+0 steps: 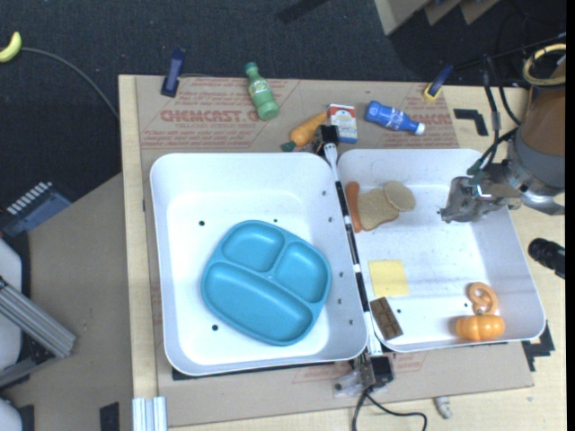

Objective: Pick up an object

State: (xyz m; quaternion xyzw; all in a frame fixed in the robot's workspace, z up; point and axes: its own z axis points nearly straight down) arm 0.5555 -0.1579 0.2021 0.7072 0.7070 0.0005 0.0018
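My gripper (455,206) hangs low over the upper right part of the right bin (521,268), with nothing seen in it. To its left lie two tan bread slices (383,203) and a reddish sausage (353,201) by the bin's left wall. A yellow square slice (388,277) rests in the middle of the bin and a brown bar (386,318) near its front left corner. A pretzel (481,294) and an orange fruit (479,328) sit at the front right.
The left bin (180,205) holds a blue divided plate (265,281). Behind the bins on the board lie a green bottle (261,92), a carrot (308,129), a small carton (341,122) and a blue bottle (393,118).
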